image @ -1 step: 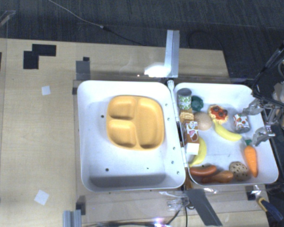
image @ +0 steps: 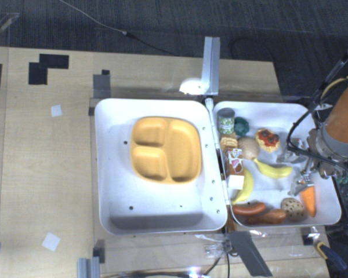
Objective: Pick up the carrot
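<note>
The carrot is a short orange piece lying in the right bin, close to its front right corner and beside a speckled cookie. My gripper hangs from the grey arm with the orange band, which comes in from the right. It is low in the bin, directly over the carrot's upper end and possibly touching it. Nothing is lifted; the carrot rests on the bin floor.
The right bin is crowded: two bananas, two sausages, a pizza slice, a can, a dark green item and small packets. The left bin holds a yellow compartment plate.
</note>
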You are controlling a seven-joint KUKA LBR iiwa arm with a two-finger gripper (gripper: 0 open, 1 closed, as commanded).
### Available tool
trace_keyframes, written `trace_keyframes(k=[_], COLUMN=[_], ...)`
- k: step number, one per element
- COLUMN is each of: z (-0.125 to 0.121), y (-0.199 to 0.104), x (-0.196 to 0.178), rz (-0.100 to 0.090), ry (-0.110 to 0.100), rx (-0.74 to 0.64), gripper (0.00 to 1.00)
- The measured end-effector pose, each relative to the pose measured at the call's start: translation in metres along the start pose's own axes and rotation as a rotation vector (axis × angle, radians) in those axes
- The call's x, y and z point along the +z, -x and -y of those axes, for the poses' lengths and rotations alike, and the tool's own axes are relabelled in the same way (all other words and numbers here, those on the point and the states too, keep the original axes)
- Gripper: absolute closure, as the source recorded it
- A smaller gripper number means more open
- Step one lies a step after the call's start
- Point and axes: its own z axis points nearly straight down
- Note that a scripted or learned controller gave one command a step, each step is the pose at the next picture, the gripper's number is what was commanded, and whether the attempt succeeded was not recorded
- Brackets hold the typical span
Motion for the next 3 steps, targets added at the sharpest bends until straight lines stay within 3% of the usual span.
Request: trace_keyframes(k=[1,2,3], z=[-0.0035,-0.0055,-0.0037], y=[-0.0315,-0.0315,-0.0301], x=[0.0156,0.0154,0.0158], rz=[0.041,0.043,0.037], ry=[-0.015,-0.016,-0.015], rx=[0.041,-0.082,-0.040], gripper=[0.00,0.00,0.00])
